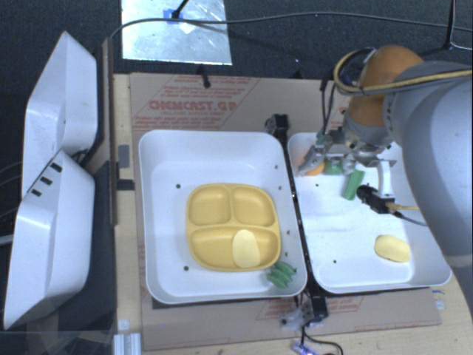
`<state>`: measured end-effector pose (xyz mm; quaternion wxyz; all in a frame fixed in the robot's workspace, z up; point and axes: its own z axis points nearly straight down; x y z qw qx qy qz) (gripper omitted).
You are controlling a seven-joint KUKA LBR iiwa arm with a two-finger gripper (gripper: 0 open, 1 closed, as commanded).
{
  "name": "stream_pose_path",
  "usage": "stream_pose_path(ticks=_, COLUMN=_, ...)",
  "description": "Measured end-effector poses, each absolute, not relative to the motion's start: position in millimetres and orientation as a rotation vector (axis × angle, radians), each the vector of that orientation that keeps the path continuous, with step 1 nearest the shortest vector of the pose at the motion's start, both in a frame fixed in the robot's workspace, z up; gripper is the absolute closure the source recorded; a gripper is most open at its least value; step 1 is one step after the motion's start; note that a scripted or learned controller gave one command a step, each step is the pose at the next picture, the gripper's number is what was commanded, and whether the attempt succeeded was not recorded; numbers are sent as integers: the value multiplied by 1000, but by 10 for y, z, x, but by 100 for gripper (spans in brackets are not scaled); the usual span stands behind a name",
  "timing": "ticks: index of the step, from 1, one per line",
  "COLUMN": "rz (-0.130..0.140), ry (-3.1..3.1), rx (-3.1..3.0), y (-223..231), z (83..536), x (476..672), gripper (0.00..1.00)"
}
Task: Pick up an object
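My gripper (322, 160) hangs low over the far left corner of the right bin (347, 268). A small orange object (315, 170) lies just under and beside it; whether it is gripped is hidden. A green cylinder (352, 184) lies just right of the gripper. A yellow oval object (392, 248) rests near the right bin's front right. In the left bin (159, 198), a yellow divided plate (211, 205) carries a pale yellow oval piece (247, 248). A green ridged object (281, 274) sits at that bin's front right corner.
The grey arm (429, 146) with its orange band (388, 69) covers the right bin's far right side. A black cable clip (373, 197) hangs beside the green cylinder. White housings (52, 198) stand to the left of the bench.
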<state>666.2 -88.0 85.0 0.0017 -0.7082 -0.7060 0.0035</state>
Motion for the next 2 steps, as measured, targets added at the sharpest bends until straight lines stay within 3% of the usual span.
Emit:
stream_pose_path(ticks=1, rz=0, ry=-2221, rx=-2222, y=-874, z=842, x=6271, gripper=0)
stream_pose_path(ticks=2, rz=-12, ry=-2231, rx=-2220, y=-376, z=1895, x=5869, gripper=0)
